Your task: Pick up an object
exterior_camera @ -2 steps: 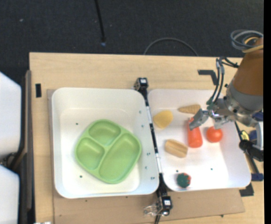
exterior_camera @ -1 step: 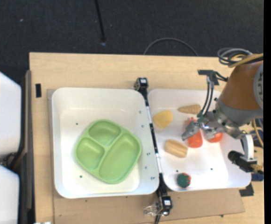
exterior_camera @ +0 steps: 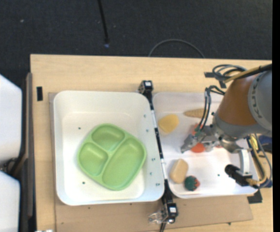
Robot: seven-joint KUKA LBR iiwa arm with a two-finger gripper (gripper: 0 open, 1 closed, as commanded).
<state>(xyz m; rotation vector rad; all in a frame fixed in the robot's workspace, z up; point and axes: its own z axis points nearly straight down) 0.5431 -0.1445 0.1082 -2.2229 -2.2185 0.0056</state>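
My gripper (exterior_camera: 198, 144) is low in the right bin (exterior_camera: 212, 190), near its middle, and the grey and orange arm comes in from the right. A small orange-red object (exterior_camera: 198, 148) lies right beneath the gripper, partly covered by it. Whether it is gripped or only lying under the gripper is hidden. A yellow object (exterior_camera: 168, 123) sits to the upper left of the gripper. A tan cone-shaped piece (exterior_camera: 194, 113) lies near the bin's far wall. Near the front are a tan block (exterior_camera: 179, 170) and a green and red ball (exterior_camera: 191, 183).
The left bin (exterior_camera: 65, 129) holds a green divided plate (exterior_camera: 112, 156). A divider rail (exterior_camera: 154, 134) runs between the two bins. White boxes (exterior_camera: 5, 124) stand off the bench to the left.
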